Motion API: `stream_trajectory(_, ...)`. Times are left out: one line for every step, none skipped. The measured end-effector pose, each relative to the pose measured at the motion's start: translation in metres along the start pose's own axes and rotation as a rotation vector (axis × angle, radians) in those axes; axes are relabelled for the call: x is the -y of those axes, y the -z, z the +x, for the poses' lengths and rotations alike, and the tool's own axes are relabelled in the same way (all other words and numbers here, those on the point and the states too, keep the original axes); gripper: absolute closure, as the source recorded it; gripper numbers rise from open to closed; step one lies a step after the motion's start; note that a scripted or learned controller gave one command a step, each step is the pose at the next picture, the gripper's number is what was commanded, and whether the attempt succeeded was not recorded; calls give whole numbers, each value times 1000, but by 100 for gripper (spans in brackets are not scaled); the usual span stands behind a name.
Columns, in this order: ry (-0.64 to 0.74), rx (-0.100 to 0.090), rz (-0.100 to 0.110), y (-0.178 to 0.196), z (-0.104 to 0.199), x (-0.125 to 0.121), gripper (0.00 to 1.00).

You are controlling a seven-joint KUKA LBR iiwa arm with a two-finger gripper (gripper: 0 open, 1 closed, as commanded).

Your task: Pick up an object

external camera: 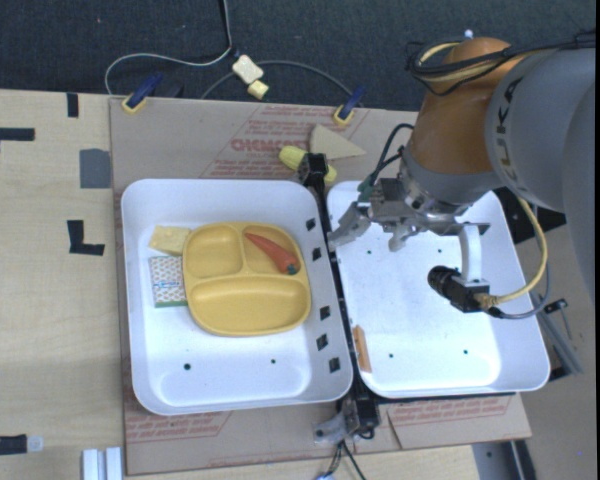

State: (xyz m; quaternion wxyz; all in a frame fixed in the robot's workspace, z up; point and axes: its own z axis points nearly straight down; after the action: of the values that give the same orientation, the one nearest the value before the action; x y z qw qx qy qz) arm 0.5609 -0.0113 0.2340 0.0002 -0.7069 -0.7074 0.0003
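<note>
We are looking down on two shallow white bins sitting side by side on a cardboard sheet (220, 148) that is lying over the bench. In the left bin (160, 368) a yellow divided plate (245, 288) is lying toward the middle, and a red pepper-shaped toy (273, 250) is resting in the plate's far right compartment, pointing slantwise. Just left of the plate, touching its edge, a pale yellow sponge-like block (168, 239) is lying farther from us and a small patterned card or packet (166, 280) nearer, both on the bin floor. The arm is reaching in from the right over the far part of the right bin (430, 363), and its gripper (380, 223) is hanging above the far left corner of that bin, close to the divider between the bins; we cannot tell whether its fingers are apart or together, and we are seeing nothing between them. A thin orange stick (361, 348) is lying along the left wall of the right bin, nearer to us. A yellow clamp (298, 157) is sitting on the cardboard beyond the bins.
</note>
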Motion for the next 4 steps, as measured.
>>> stream_trajectory(-2, 1, 5, -53, -16, 13, 0)
stream_trajectory(0, 2, -4, -50, -42, -59, 0)
stream_trajectory(-2, 3, -1, -152, -90, -93, 0)
stream_trajectory(1, 3, 5, -148, -85, -107, 0)
